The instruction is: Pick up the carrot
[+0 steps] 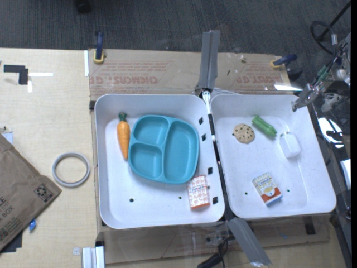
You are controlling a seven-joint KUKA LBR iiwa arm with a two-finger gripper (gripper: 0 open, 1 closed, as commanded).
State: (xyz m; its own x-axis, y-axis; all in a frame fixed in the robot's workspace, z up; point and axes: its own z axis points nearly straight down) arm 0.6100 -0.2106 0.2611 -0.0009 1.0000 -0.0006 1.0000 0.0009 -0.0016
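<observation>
Carrot point(122, 137) lay in left bin point(106, 200), just left of blue tray point(164, 148). End effector point(310, 94) hung over right bin's far corner; grip state unclear.

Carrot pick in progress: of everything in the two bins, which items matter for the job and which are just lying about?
For the job:
carrot, in the left bin, beside the blue plate

Lying about:
blue divided plate
small snack box
cookie
green vegetable
white object
juice carton
</observation>
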